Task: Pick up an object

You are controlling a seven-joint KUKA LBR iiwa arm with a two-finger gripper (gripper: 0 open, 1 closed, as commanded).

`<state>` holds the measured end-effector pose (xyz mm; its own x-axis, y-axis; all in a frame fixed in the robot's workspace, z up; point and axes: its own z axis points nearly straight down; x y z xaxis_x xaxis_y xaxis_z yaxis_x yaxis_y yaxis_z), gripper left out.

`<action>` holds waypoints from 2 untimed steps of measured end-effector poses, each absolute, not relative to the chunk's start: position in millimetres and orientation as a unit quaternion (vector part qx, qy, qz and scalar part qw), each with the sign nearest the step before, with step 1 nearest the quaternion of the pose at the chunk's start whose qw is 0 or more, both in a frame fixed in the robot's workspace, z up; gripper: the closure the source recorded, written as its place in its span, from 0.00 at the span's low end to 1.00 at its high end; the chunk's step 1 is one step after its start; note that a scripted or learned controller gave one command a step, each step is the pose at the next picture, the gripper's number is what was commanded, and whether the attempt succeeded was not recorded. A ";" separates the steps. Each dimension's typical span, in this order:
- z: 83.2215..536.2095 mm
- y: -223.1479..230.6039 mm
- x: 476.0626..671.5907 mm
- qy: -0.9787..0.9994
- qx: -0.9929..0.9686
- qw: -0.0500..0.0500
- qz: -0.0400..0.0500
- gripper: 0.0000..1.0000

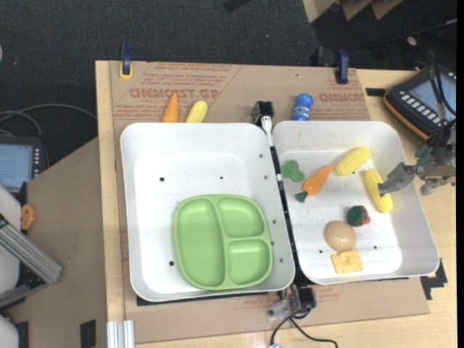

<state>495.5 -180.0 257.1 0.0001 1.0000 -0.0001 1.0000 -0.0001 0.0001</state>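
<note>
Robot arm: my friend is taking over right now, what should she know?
Gripper: at the right bin's right edge, by the banana; nothing seen held.
Right bin: corn, carrot, green toy, strawberry, potato, cheese.
Left bin: green plate.
Done: nothing picked up.
Left: grab one thing; the banana is closest.

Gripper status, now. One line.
Gripper: over the right bin's right side, by the banana; open or shut cannot be told.
</note>
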 end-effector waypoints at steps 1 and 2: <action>102.4 -167.5 579.8 0.709 0.706 -0.004 -0.002 0.00; 83.6 -125.4 627.1 0.709 0.705 0.002 0.001 0.00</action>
